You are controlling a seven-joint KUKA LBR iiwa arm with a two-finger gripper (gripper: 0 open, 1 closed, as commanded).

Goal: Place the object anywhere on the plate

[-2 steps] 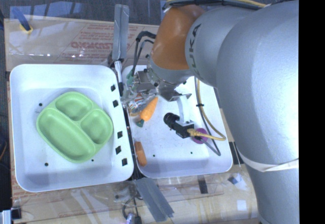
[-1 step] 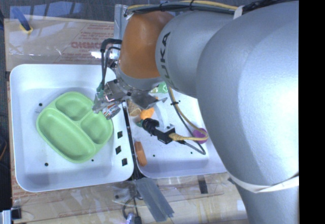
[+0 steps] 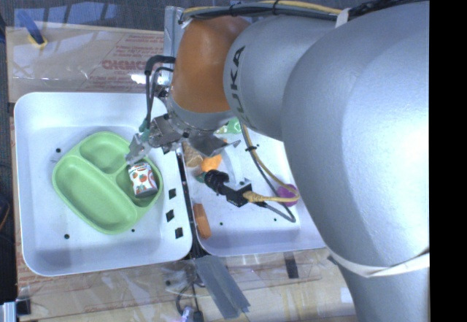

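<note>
**Bench, two white bins, one arm: stock as seen**

1. Left bin (image 3: 36,240): shallow, white. Holds one plate.
2. Plate (image 3: 87,193): light green, divided into three compartments: one large at the lower left, one smaller at the top, one smaller at the right. It lies in the middle of the left bin.
3. Small carton (image 3: 144,179): white with red and green print. It sits in the plate's right-hand compartment, leaning a little and close to the divider.
4. Gripper (image 3: 140,151): at the end of the grey arm with the orange band, hanging over the plate's right edge, directly above the carton and very near its top. Whether it touches the carton cannot be told, and its opening cannot be made out at this angle. The carton rests on the plate under it.
5. Right bin (image 3: 241,240): shallow, white, largely covered by the arm. Contents seen:
   - orange piece (image 3: 211,163) near the bin's left wall
   - brownish-orange piece (image 3: 202,222) lower down, against the same wall
   - purple item (image 3: 287,190) toward the middle
   - green item (image 3: 232,125), partly under the arm
6. Clear plastic sheet (image 3: 95,58): red lettering, lying flat behind the left bin.
</note>
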